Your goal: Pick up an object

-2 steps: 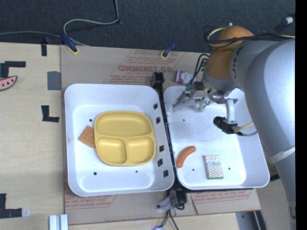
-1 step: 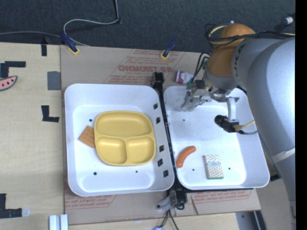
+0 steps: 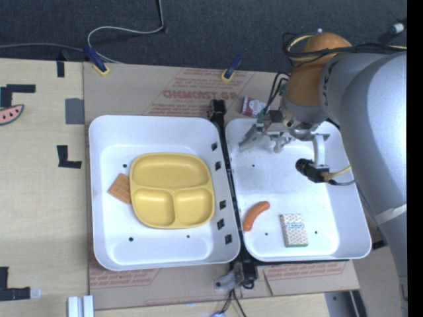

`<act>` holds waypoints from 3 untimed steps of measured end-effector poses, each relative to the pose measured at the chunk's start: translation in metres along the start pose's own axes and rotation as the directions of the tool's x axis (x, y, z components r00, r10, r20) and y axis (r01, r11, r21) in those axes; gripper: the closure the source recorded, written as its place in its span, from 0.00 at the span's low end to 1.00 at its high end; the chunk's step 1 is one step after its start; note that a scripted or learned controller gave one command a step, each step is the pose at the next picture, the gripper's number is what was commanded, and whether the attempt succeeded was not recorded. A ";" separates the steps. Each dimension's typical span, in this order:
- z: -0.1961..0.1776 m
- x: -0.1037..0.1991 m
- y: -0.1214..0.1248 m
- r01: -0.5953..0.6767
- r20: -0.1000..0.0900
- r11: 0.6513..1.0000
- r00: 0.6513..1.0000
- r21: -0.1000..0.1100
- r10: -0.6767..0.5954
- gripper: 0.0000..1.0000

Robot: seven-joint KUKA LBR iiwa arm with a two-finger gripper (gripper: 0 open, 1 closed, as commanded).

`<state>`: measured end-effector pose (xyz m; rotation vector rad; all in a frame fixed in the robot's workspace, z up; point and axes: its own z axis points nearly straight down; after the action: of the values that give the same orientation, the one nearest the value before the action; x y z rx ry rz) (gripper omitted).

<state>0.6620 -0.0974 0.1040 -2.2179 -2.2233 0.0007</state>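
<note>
My gripper point(image 3: 259, 136) hangs spread and empty over the right bin's point(image 3: 344, 243) far end. The sausage point(image 3: 256, 215) lies near the divider: light, probably soft and slick, best pinched across its middle.

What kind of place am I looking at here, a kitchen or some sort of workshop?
Most likely a robotics lab test bench, not a kitchen. A grey robot arm reaches over two white bins holding toy-like items: a yellow divided plate and a small sausage. Cardboard and loose cables surround them.
</note>
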 end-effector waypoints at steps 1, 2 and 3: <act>0.018 0.003 -0.023 -0.002 0.002 1.000 1.000 -0.002 0.002 0.00; 0.009 0.003 -0.023 -0.002 0.002 1.000 1.000 -0.003 0.002 1.00; 0.009 0.003 -0.023 -0.001 0.002 1.000 1.000 -0.003 0.001 0.00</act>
<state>0.6393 -0.0946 0.0951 -2.2216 -2.2240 -0.0001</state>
